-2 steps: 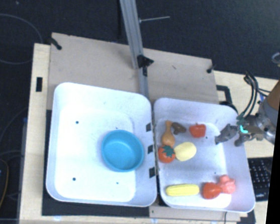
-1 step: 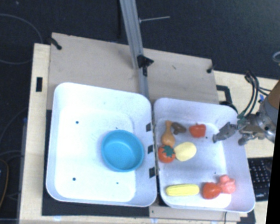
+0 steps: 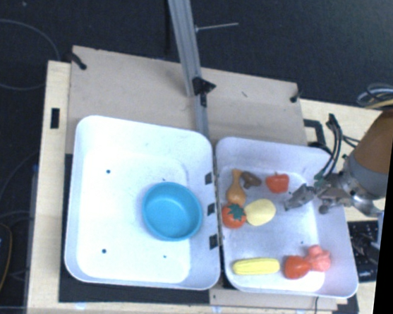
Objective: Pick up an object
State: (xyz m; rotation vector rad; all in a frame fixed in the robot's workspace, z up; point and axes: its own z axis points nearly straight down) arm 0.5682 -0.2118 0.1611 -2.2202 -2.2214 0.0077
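a: two white bins are sitting side by side; the left bin (image 3: 92,197) is holding a blue bowl (image 3: 171,211), and the right bin (image 3: 324,278) is carrying all the toy food.

b: what is lying nearest the gripper (image 3: 299,199)?

a: the gripper is hanging at the right of the frame, over the right bin's upper part, jaws looking apart with nothing between them. a small red tomato (image 3: 276,182) is lying just to its left, and a pale yellow lemon (image 3: 260,212) is sitting a little lower, near the middle of the frame.

b: how is that lemon likely handling?

a: i'm judging it as light, hollow plastic, stiff but smooth and rounded, so it's probably slipping out of a pinch taken off-centre. closing across its narrow middle is looking safest. an orange piece (image 3: 232,215) is touching its left side, leaving little finger room there.

b: other options?

a: a yellow corn cob (image 3: 255,267) is lying alone at the lower edge, well apart from its neighbours.
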